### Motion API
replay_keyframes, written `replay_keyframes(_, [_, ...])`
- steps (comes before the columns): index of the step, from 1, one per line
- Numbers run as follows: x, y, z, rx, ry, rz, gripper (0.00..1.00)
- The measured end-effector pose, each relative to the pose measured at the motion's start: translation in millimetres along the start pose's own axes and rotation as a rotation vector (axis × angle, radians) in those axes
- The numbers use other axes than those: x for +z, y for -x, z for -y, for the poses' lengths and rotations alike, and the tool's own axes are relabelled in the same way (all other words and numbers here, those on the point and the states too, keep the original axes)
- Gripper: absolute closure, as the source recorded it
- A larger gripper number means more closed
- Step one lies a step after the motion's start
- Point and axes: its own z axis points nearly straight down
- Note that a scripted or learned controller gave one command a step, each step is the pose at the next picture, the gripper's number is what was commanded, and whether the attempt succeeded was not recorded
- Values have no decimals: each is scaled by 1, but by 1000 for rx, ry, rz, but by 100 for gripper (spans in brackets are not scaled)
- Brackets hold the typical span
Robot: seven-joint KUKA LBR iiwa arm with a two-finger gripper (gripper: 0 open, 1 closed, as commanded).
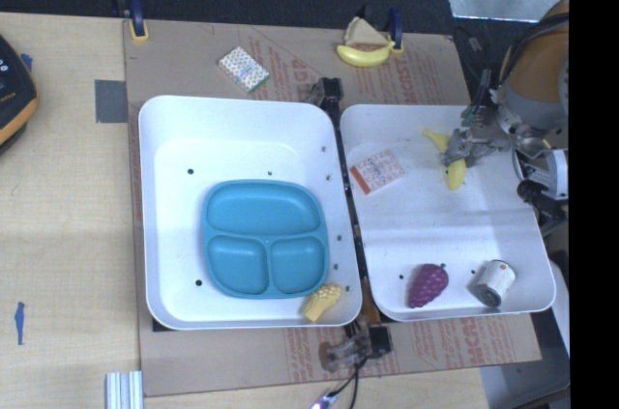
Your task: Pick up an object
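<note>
A: Where the grey arm reaches into the right white bin (pixel 387 122), what sits at its end effector (pixel 467 146)?

B: A small yellow banana-shaped toy (pixel 453 167), touching the fingertips (open or shut, I cannot tell).

A: Anything else there?

B: A purple grape cluster (pixel 427 284), a white cylinder (pixel 493 281) and a red-printed card (pixel 377 172).

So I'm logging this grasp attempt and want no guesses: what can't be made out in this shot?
- Gripper: it is over a yellow object in the right bin, but it is too small and cluttered to tell open from shut, or contact from hovering.
- Yellow object: its upper end is hidden by the gripper.
- Arm: cut off by the right edge.
- Printed packet: text too small to read.
</note>
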Motion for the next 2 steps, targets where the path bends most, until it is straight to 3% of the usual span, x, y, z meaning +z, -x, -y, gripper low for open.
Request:
replay_keyframes(1, [-56, -65, 25, 2, 4, 0, 100])
replay_keyframes(2, [-96, -113, 36, 2, 5, 0, 100])
